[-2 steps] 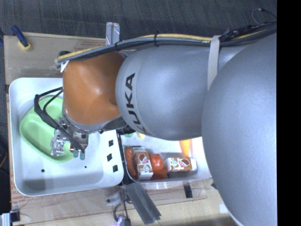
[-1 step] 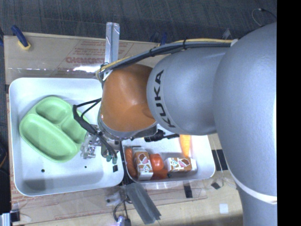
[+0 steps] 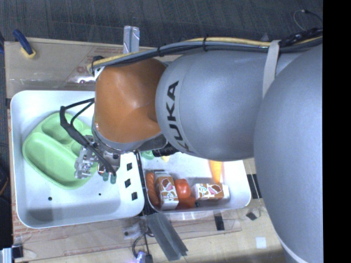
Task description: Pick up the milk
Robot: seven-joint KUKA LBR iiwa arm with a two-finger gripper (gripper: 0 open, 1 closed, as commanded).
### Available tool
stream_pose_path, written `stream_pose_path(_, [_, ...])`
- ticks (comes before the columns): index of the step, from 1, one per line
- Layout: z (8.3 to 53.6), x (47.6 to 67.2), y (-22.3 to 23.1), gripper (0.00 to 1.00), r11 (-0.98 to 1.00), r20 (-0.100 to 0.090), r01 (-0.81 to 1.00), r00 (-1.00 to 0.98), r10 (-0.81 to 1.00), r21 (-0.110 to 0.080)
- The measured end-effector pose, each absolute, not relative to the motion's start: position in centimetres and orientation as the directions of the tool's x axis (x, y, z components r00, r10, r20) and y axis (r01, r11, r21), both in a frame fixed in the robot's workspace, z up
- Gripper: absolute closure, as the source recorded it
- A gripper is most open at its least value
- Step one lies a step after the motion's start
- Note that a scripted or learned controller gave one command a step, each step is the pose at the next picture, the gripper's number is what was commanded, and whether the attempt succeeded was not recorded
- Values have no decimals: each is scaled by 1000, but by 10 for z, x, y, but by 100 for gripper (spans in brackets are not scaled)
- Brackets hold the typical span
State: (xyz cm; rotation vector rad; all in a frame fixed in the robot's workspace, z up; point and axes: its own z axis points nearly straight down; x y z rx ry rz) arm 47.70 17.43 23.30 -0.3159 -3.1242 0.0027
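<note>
Arm (image 3: 219,103) hung low across both bins, gripper (image 3: 96,166) over the left bin (image 3: 33,212).

Covered most of the right bin (image 3: 241,199) with its grey and orange bulk. Left in sight there, along the near wall: two small milk cartons (image 3: 167,193), one upright-looking beside a red round thing (image 3: 182,190), the other (image 3: 211,190) lying further right, with orange items (image 3: 151,185) at the edge. Reached down at the rim of a green divided tray (image 3: 46,152) in the left bin. Could not tell how far apart the fingers stood; held nothing visibly.

The gripper (image 3: 93,166) hangs over a green tray (image 3: 46,149) in the left bin (image 3: 33,212), two cartons (image 3: 189,192) in the right one.
</note>
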Motion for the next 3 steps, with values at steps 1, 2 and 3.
stream_pose_path(1, [263,477,219,100,996,1,84,-996,84,-1])
stream_pose_path(2, [253,508,114,100,994,2,107,-994,107,-2])
stream_pose_path(3, [230,480,100,100,997,2,-74,-997,-74,-1])
